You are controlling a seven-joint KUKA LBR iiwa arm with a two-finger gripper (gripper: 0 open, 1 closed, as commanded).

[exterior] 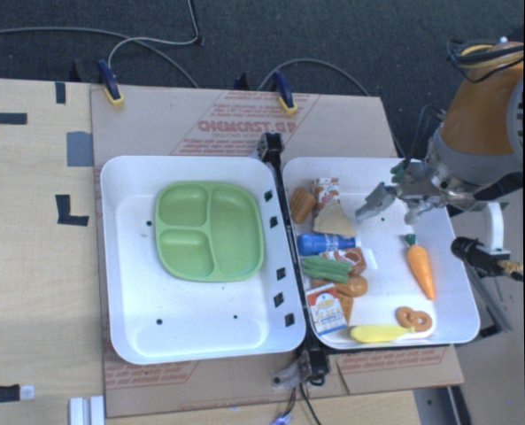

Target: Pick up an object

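Note:
My gripper [393,208] hangs over the upper right part of the right bin [457,321], open, with nothing between its fingers. One grey finger [372,204] points left toward a pale cheese wedge [334,222]. An orange carrot [420,271] lies just below the gripper. Along the bin's left side sit a brown bread roll [302,204], a blue bottle [326,243], a green vegetable [325,270] and a small red and white carton [326,311]. A yellow banana [377,333] and a pretzel [413,319] rest at the front edge.
The left bin [129,317] holds a green divided plate [211,231]. A black divider [280,237] with clips runs between the bins. The arm's orange band [483,113] rises at the right. Cables cross the dark floor behind the bench.

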